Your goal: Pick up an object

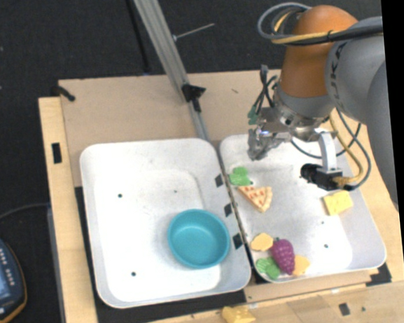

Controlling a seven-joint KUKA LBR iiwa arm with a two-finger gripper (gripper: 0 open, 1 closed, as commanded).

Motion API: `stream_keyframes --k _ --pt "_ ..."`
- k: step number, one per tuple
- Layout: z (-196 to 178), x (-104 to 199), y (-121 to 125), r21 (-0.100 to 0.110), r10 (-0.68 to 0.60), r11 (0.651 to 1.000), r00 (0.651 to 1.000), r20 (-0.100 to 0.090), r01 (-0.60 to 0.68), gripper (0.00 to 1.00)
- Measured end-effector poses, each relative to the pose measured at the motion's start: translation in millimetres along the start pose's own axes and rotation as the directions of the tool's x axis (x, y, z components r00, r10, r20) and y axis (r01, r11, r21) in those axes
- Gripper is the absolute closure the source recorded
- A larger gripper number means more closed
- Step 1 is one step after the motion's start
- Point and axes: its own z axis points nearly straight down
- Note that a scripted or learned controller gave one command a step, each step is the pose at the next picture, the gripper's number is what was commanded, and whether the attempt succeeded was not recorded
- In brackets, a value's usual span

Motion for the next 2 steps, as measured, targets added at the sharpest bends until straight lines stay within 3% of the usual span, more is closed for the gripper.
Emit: stream_keyframes --k 2 --pt "-24.6 99.5 -10.2 -0.003 -0.001 1.0 1.0 -0.001 0.001 1.0"
